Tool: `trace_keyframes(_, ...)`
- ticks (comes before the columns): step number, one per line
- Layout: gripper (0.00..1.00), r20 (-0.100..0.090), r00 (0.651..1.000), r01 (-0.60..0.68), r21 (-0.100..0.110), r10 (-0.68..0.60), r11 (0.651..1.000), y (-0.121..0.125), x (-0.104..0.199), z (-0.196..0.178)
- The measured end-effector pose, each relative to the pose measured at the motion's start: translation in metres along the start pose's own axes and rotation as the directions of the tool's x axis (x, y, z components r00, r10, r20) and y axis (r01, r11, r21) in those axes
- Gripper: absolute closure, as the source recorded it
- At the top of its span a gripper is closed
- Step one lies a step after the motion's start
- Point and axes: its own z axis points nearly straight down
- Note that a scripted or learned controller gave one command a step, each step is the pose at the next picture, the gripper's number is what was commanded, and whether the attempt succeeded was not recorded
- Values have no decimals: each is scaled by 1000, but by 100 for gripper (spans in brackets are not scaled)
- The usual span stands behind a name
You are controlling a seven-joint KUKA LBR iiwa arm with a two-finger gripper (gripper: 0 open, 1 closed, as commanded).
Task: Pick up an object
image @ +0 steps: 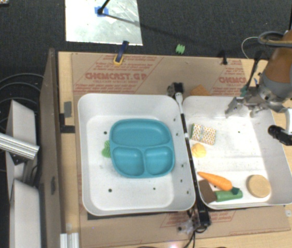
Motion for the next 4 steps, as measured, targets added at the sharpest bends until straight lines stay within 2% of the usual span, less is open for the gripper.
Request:
trace_keyframes(1,0,-10,1000,1,19,-1,1000,-96,55,12)
trace_keyframes(2,0,1,1000,4,-1,-4,1000,9,-8,22)
trace_keyframes(3,0,-7,1000,-1,16,1,1000,-63,13,34)
trace_keyframes(4,0,-3,1000,1,5,-1,1000,-42,-9,-8)
